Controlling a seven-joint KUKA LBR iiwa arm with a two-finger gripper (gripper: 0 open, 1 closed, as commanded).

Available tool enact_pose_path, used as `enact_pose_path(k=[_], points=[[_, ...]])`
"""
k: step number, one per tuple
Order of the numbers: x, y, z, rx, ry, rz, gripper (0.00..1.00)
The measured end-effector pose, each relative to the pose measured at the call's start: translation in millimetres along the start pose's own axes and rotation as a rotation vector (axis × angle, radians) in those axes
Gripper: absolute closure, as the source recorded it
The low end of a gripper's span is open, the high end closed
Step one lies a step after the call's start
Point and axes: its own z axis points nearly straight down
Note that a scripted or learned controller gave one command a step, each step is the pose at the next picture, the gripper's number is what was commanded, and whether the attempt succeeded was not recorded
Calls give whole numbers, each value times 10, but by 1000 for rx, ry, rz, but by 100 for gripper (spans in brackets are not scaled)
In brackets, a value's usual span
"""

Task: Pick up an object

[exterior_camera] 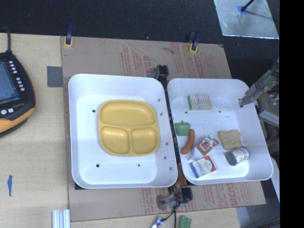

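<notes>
Two shallow white bins sit side by side on the worktop (38,175), resting on a cardboard sheet (142,56) clamped at its far edge. Left bin (80,127) holds one yellow divided plate (128,127), lying flat near its centre. Right bin (256,175) holds seven items: a green-and-white packet (199,102) toward the far side; a green block (182,128) against the left wall; a sausage (188,141) just below it, lying at a slant; a small red-and-white carton (207,145) beside the sausage; a slice of toast (230,138) to the right of that; a tin can (237,155) on its side near the right wall; and a blue-edged carton (204,166) at the near side. The tool (248,99) enters from the right edge, over the bin's far right corner, well apart from every item; nothing is seen in it, and whether it is wide or narrow cannot be told. A teach pendant (12,94) rests on the worktop at left.
</notes>
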Motion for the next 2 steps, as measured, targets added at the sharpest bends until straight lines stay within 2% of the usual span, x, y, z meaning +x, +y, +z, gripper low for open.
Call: enact_pose_path(k=[1,2], points=[[522,38,1122,3,0,-2,0],[726,-599,1830,-17,-1,-1,0]])
